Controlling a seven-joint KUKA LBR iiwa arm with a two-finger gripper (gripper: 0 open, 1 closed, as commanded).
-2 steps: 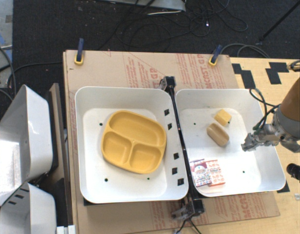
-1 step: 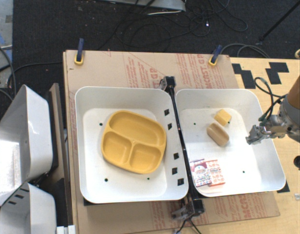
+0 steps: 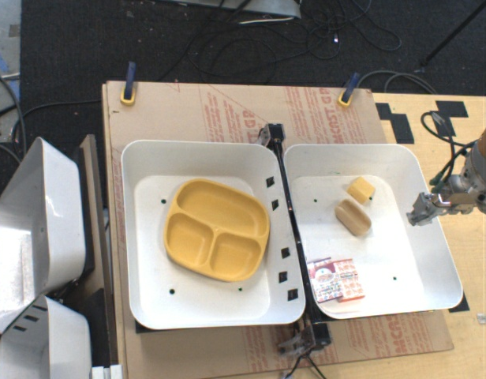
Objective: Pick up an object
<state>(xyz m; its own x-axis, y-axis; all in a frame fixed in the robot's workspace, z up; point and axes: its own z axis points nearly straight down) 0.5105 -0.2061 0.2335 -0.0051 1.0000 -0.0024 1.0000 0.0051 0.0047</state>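
One hand (image 3: pixel 424 210), blurred, overlaps right bin (image 3: pixel 401 160) rim.

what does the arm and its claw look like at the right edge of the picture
A small part of it is in frame. The claw is a small grey metallic piece with dark edges. Behind it sits a pale grey, rounded wrist section, with thin dark cables looping above it.

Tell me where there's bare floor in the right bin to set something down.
In the right bin, floor is bare along the far wall beyond the yellow block, and at the near right corner, right of the red-and-white packet. It is crowded mid-left, where block, tan roll and packet line up. The gripper sits at the right rim.
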